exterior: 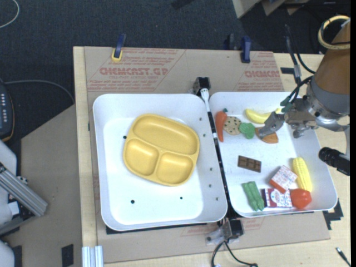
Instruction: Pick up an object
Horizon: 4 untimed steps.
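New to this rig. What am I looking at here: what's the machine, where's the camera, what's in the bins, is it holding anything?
One camera looks down at a slant on a bench with two shallow white bins. The machine is a grey robot arm with an orange band, reaching in from the right; its two-finger gripper hangs low over the right bin.

The left bin holds a yellow three-compartment plastic plate.

The right bin holds toy food: a yellow banana, an orange carrot, a round cookie, a green leafy piece, a brown chocolate bar, a yellow corn cob, a red-and-white box, a green bean pod, a red tomato.

The gripper is beside an orange-brown piece. I cannot tell whether it grips anything.
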Motion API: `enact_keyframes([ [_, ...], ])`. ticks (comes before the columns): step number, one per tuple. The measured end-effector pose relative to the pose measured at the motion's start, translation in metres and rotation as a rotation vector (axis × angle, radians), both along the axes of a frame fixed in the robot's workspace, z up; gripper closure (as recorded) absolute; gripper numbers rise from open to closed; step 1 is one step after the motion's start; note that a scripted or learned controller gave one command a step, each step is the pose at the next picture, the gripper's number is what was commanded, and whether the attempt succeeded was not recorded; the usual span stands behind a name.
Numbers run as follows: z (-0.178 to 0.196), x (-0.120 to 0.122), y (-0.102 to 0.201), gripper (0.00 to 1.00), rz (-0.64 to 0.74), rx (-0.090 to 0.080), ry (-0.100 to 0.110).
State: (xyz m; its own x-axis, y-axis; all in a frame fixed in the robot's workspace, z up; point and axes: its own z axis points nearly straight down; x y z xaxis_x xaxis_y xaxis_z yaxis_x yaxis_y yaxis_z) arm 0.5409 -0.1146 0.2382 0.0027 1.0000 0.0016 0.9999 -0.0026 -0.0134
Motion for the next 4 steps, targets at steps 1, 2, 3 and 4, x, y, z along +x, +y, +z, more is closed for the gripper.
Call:
enact_keyframes([
  [1,0.007,0.002,0.000,0.00,0.003,-0.001,-0.013],
  [2,-0.035,0.003,0.003,0.00,0.002,0.000,-0.008],
  [3,-0.096,-0.002,0.006,0.00,0.002,0.000,-0.009],
  [4,-0.149,-0.003,0.007,0.00,0.002,0.000,-0.009],
])
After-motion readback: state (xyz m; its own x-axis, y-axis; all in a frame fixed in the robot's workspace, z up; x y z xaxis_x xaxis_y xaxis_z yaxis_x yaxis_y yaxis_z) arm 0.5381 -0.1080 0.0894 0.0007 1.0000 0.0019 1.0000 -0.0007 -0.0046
